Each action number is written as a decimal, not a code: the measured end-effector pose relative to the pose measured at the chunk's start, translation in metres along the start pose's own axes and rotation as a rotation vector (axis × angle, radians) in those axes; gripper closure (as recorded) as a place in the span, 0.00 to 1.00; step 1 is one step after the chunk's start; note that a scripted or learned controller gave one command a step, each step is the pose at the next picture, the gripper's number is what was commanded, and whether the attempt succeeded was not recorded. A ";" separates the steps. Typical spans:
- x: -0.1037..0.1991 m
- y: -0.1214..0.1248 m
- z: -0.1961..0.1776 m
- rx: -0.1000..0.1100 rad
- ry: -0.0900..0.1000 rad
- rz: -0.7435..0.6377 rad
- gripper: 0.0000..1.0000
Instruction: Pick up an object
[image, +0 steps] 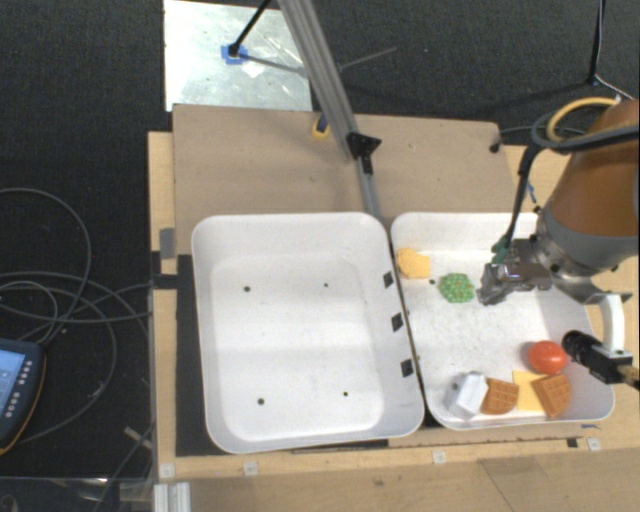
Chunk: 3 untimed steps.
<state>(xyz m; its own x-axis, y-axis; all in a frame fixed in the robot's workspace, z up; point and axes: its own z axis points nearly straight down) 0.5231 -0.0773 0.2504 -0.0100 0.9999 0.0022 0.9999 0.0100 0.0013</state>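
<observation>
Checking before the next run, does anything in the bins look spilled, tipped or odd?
Nothing stands out. The toy foods lie inside the right bin: yellow piece, green piece, tomato and waffles. The gripper hovers beside the green piece.

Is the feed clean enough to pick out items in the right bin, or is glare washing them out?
Camera view: even light and no glare on the right bin; the green item and the red one read clearly. The pincer looks slightly soft, with faint shadow beneath.

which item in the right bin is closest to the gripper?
The green bumpy piece: it lies just left of the gripper. The yellow piece is farther left, and the red ball sits toward the bin's near edge.
</observation>
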 end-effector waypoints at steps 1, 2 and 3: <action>0.048 -0.002 -0.001 0.000 -0.001 0.000 1.00; 0.096 0.001 -0.003 0.000 0.000 -0.001 1.00; 0.148 0.013 0.017 0.002 0.000 0.000 1.00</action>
